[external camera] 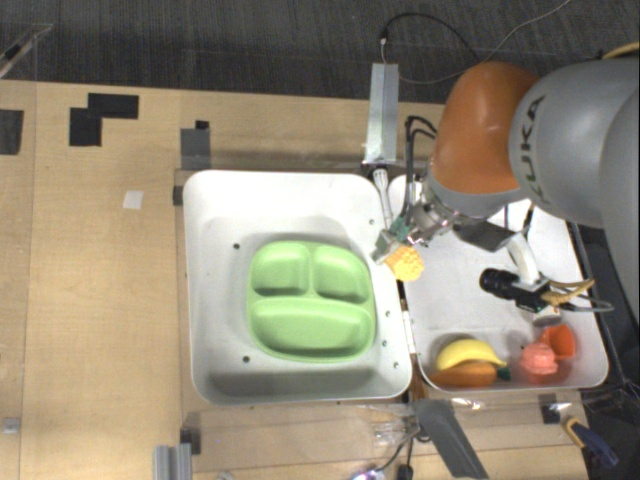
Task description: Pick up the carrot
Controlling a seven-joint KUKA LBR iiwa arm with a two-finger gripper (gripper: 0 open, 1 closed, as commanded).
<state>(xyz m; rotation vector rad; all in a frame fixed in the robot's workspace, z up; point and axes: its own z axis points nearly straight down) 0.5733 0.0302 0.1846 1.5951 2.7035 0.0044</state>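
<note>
Likely light, stiff and smooth, the carrot (470, 373) lay at the right bin's (455, 278) front edge, touching a banana (468, 352); its thick middle looked the best grasp. The gripper (405, 243), well apart, pinched a yellow corn piece (405, 261).

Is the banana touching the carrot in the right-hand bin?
Touching. The camera view shows the banana lying right along the top of the carrot at the near edge of the right bin, with no white floor between them.
</note>
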